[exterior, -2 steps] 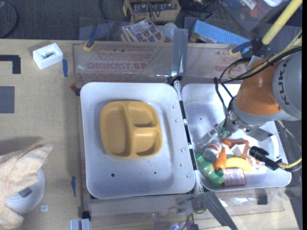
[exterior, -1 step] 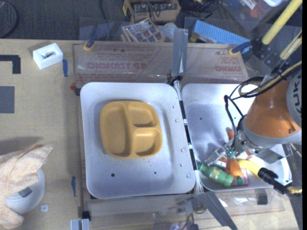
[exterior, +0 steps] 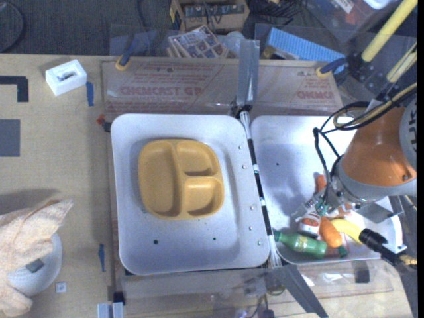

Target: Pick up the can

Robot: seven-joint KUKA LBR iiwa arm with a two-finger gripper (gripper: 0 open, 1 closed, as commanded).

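Observation:
A small can (exterior: 309, 225) with a white and red label lies in the right bin (exterior: 285, 164), near its front edge. My gripper (exterior: 324, 203) reaches down just above and to the right of the can, under the arm's orange band (exterior: 377, 154). The wrist hides much of the gripper and whatever is under it. The can rests among other items and looks to be on the bin floor.
A green bottle (exterior: 302, 243) lies along the right bin's front wall, with an orange item (exterior: 331, 232) and a yellow one (exterior: 347, 226) beside the can. The left bin (exterior: 126, 197) holds a yellow divided tray (exterior: 180, 177). Cables hang by the arm.

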